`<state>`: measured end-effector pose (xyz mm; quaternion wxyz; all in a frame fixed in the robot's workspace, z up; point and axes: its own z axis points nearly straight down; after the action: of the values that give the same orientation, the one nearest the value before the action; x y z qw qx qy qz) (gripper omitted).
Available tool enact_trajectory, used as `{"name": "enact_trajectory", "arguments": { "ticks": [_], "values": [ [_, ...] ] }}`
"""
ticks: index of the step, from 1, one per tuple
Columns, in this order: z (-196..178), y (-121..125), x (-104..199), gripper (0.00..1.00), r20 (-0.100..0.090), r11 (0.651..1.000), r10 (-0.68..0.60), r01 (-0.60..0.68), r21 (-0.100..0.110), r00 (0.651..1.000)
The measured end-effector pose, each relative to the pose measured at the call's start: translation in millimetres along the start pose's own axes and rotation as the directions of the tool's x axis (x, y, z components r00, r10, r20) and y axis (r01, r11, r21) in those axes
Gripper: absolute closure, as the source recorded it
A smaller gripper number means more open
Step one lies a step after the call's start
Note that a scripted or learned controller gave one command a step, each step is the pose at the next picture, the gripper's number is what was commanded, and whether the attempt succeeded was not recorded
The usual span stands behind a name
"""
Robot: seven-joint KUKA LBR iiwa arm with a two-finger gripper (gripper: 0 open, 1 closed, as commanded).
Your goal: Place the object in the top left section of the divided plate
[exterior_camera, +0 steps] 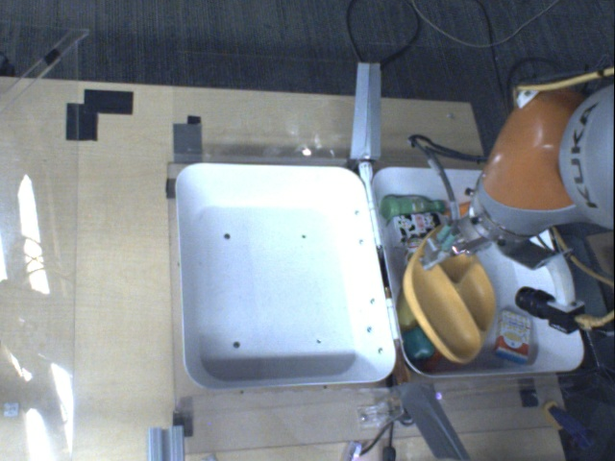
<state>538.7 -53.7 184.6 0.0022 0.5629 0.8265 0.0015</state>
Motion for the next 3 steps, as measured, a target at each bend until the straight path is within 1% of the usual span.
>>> {"name": "enact_trajectory", "arguments": {
  "ticks": [1, 2, 3],
  "values": [
    [-24, 52, -24, 1.0, 0.001, 1.0, -0.019, 0.02, -0.001, 1.0],
    [-51, -1, 14, 1.0, 0.0, 0.986, -0.164, 0.164, -0.001, 0.986],
    [-53, -46, 21, 1.0, 0.001, 0.978, -0.211, 0.211, -0.001, 0.978]
  ]
}}
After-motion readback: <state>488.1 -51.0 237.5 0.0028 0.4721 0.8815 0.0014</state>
